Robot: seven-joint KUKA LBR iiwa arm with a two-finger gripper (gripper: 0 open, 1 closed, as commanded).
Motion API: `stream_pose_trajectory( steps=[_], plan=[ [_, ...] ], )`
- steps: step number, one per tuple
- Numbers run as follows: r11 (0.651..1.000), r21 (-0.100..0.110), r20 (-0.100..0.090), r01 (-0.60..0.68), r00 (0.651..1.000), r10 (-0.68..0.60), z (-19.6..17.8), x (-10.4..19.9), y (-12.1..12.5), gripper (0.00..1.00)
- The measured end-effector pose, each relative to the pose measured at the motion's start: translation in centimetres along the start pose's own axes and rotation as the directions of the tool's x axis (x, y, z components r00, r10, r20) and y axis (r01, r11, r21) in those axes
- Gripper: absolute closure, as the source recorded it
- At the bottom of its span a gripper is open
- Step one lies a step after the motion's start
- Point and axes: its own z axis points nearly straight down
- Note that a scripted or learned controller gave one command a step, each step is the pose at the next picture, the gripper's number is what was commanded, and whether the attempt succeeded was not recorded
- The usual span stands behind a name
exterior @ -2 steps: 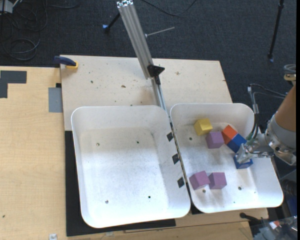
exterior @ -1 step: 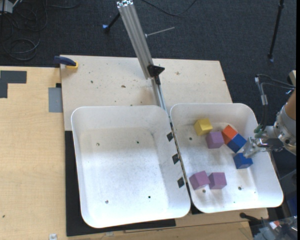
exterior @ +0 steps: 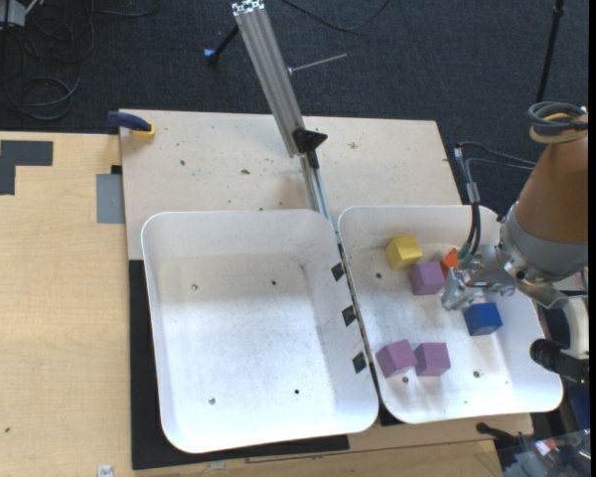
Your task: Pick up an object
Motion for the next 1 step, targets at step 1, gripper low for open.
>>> stream_pose_trajectory(
  steps=[1],
  plan=[
    [1.0,-0.002,0.003,-0.001,1.0,0.001,-0.85,4.8,1.45,1.0]
  ],
)
